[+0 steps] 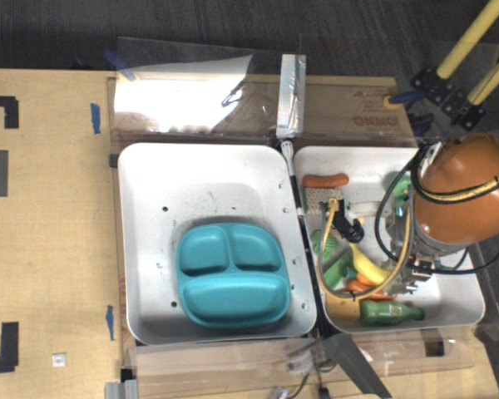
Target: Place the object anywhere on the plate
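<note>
Teal three-compartment plastic plate [231, 273] sits bare in left white bin [141, 223]. Candidate objects, including yellow toy banana [368, 266] and green toy bottle [389, 311], remain in right white bin [457, 302]. Placement not yet done; grasp unconfirmed.

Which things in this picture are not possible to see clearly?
- Tool: camera view, hidden under the arm over the right bin.
- Toys below the arm: banana and bottle are clear, the rest overlap, cables cross them.
- Plate: fully seen, nothing lies on it.
</note>
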You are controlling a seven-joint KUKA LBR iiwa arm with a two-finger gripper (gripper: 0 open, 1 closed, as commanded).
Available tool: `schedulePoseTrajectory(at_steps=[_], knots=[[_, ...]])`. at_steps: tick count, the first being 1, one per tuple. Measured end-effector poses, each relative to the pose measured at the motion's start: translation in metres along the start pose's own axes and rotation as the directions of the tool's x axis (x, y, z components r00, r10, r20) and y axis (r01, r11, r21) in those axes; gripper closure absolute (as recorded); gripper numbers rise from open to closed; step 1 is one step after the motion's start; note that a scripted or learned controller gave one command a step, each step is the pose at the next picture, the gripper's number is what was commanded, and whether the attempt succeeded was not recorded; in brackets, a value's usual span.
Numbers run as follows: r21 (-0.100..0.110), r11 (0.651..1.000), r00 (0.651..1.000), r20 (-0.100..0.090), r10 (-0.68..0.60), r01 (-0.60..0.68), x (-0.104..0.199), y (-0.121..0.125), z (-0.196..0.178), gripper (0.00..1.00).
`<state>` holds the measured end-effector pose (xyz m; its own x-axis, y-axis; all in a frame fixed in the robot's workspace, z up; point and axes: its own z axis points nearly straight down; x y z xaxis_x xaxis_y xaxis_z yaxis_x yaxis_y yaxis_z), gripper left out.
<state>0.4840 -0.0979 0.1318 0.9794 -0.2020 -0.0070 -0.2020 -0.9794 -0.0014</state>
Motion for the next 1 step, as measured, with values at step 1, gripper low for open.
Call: schedulePoseTrajectory(at_steps=[1], knots=[[0.003, 1.0, 1.0, 0.001, 0.001, -0.001, 0.0, -0.0027, -0.0096, 1.0]])
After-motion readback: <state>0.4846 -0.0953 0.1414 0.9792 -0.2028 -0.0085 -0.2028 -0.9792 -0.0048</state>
